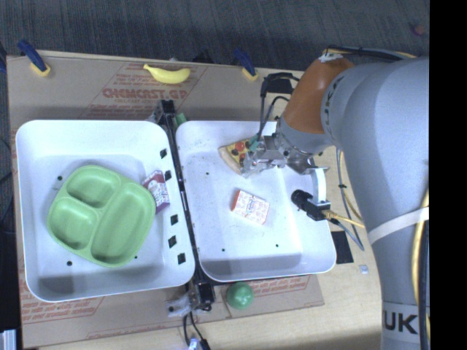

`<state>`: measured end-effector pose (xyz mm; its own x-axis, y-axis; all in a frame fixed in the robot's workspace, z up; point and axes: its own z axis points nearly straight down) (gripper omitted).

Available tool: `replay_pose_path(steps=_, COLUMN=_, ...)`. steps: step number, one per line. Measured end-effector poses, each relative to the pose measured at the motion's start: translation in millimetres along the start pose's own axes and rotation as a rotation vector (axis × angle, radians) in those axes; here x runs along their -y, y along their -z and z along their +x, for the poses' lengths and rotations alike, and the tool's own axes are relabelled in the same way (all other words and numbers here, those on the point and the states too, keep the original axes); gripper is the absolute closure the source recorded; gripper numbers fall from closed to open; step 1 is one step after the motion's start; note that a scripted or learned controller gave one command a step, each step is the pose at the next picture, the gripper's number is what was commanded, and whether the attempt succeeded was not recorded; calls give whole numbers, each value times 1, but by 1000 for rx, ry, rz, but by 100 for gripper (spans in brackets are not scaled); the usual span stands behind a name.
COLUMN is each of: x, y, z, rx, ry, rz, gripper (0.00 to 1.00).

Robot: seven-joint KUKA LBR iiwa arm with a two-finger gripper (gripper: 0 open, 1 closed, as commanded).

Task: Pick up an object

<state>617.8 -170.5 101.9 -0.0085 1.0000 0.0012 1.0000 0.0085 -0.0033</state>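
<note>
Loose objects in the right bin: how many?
2. A pizza slice at the far side, right by the gripper, and a small red-and-white box near the middle. The arm may hide more.

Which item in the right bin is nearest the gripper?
The pizza slice, right beside the gripper at the bin's far edge; the red-and-white box lies apart, mid-bin.

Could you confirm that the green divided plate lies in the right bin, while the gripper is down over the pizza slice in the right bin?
Not quite: the green divided plate lies in the left bin, not the right one. The camera view shows it there, beside a small dark red packet. The rest stands: the gripper is down over the pizza slice in the right bin.
</note>
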Motion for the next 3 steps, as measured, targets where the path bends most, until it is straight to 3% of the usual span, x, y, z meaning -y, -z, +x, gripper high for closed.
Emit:
replay_pose_path(steps=1, x=7, y=125, z=-21, rx=2, ry=-4, rz=-5, gripper=100)
replay_pose_path(steps=2, x=8, y=124, z=-21, rx=1, ry=-4, rz=-3, gripper=0)
replay_pose_path(steps=3, x=105, y=-6, z=-29, rx=-1, ry=-3, rz=3, gripper=0)
